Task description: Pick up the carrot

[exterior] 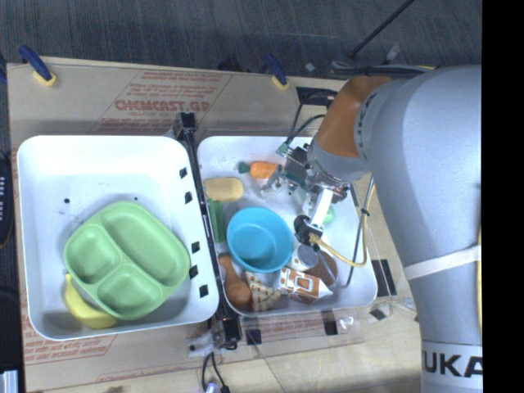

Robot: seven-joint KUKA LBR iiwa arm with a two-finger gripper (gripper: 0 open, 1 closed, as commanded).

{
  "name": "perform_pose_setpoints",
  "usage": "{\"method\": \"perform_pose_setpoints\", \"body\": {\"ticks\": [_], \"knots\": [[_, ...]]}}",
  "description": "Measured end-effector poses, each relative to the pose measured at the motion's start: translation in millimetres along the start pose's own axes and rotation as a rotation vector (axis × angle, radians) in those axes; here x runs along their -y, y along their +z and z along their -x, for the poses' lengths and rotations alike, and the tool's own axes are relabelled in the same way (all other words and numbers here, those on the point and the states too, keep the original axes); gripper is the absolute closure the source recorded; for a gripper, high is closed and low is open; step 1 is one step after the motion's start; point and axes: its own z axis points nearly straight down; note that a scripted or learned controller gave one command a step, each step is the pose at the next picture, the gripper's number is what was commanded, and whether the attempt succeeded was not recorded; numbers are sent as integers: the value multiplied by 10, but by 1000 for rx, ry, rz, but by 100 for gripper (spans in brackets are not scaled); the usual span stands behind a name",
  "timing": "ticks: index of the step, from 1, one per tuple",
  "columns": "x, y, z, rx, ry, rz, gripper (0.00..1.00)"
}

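Observation:
The carrot (262, 169) is a small orange piece with a green tip, lying near the back of the right bin (354, 244). My gripper (278, 180) hangs low over that bin, just right of the carrot and slightly nearer the front, very close to it. Whether it touches the carrot is unclear, as the wrist and cables crowd that spot. The arm's grey body with its orange band (344, 117) comes in from the right and covers the bin's right side.
In the right bin lie a pale yellow piece (223, 189), a blue bowl (259, 237), a green item (214, 219), brown food pieces (235, 286) and a small printed box (301, 284). The left bin holds a green divided plate (127, 258) over a yellow object (84, 310).

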Motion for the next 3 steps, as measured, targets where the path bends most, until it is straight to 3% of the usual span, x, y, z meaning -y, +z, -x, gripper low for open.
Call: {"method": "perform_pose_setpoints", "body": {"ticks": [1,2,3], "knots": [[-309,-4,-246,28,213,-45,0],[-3,23,-648,42,447,-14,0],[301,7,-612,6,789,7,0]]}}
